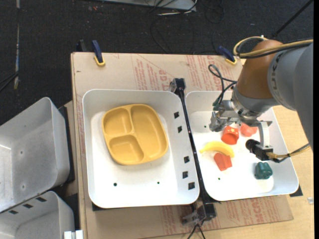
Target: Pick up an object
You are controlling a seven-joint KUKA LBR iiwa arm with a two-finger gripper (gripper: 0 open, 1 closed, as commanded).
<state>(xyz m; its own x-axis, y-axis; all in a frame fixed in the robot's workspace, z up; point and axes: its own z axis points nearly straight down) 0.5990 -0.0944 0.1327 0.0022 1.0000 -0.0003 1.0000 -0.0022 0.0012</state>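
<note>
My gripper (222, 123) hangs low over the back half of the right bin (239, 185), under the grey arm with its orange band. Just in front of it lies an orange round thing (230, 135), and a smaller red-orange piece (247, 130) is beside that. A yellow banana (216, 147) lies near the bin's middle, with a red block (223, 161) right in front of it. A dark green thing (263, 171) sits at the bin's front right. I cannot make out anything held by the gripper.
The left bin (99, 183) holds a yellow divided plate (134, 133). A black divider rail (187, 133) runs between the bins. White tubs (30, 148) stand off the bench to the left. Blue clamps (98, 54) grip the bench's back edge.
</note>
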